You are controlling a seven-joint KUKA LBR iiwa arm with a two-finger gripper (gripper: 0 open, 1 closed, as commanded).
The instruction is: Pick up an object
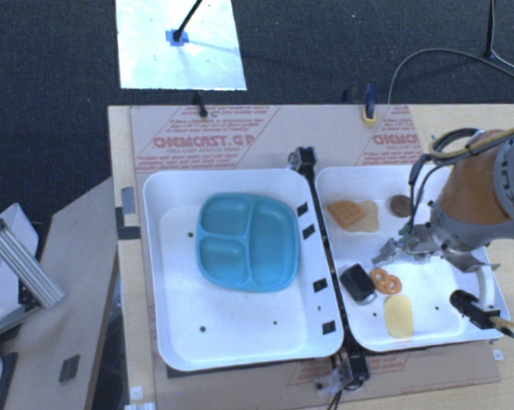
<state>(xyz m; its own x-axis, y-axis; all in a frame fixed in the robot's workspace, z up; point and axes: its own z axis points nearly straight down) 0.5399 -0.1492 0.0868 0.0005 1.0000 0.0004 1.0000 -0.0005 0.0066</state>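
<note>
The right bin [433, 332] holds several small objects. An orange waffle-like piece [353, 214] lies at its back left, with a brown round item [400, 205] to its right. Nearer the front lie a black block [357, 282], an orange pretzel-shaped ring [384, 281] and a pale yellow piece [399, 316]. My gripper [403, 244] hangs low over the middle of the right bin, just up and right of the pretzel ring, under the orange wrist band [482, 190]. Nothing shows held in it.
The left bin [182, 331] carries a blue divided plate [246, 241]. Black clips run along the seam between the bins [319, 265]. A cable arcs over the bench at the back right [421, 61].
</note>
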